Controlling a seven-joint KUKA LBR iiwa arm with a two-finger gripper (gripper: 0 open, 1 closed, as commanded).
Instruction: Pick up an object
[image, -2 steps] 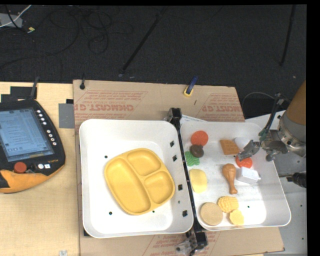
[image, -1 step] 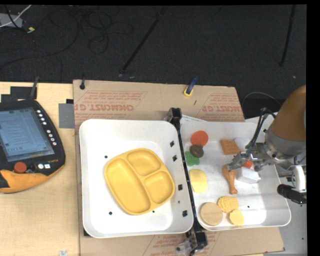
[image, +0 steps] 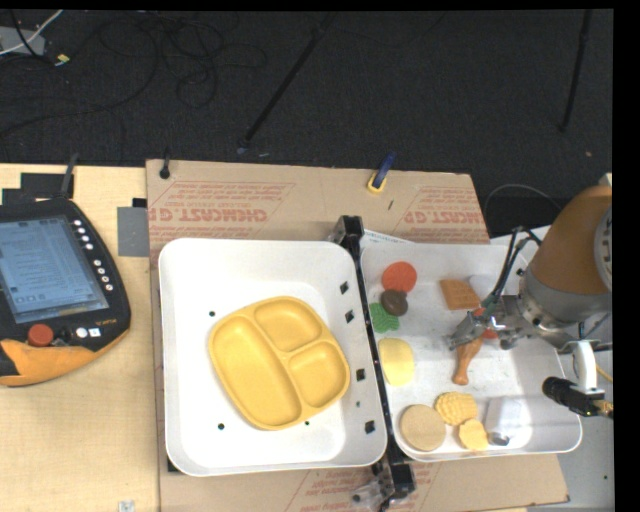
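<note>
Over the right bin (image: 540, 440) I see my gripper (image: 470, 331) low down, with its tips right at the top end of a small orange-brown stick thing (image: 463, 362). I think it may be a toy drumstick or carrot, but it is too small for me to be sure. It lies near the middle of the bin floor, a bit tilted, with the fat end toward me. I cannot tell if the hand is open or closed, or if it has the toy at all. What could go wrong? The hand may pinch only the very tip, and then the toy could slip out or swing away as the arm lifts. It could also bump the tan cracker square (image: 460, 293) just beside it. The pale yellow lemon shape (image: 396, 360) and the round cookies (image: 456, 407) sit well apart, so they look safe. The yellow tray (image: 278, 360) rests in the left bin (image: 190, 270).
</note>
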